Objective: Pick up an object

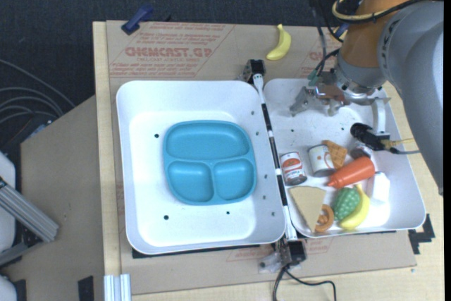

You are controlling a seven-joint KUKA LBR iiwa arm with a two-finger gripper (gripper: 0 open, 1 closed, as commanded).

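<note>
In the right bin [394,211], an orange carrot [351,172] lies slanted; pincer [320,96] state unclear.

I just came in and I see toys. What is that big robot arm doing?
The grey robot arm with the orange band reaches into the right white bin, and its gripper hangs over the bare top part. Toy food sits piled at the bottom: an orange plastic carrot, a small red-labelled can and a green knobbly vegetable. It holds nothing. A blue divided plate lies in the left white bin.
</note>
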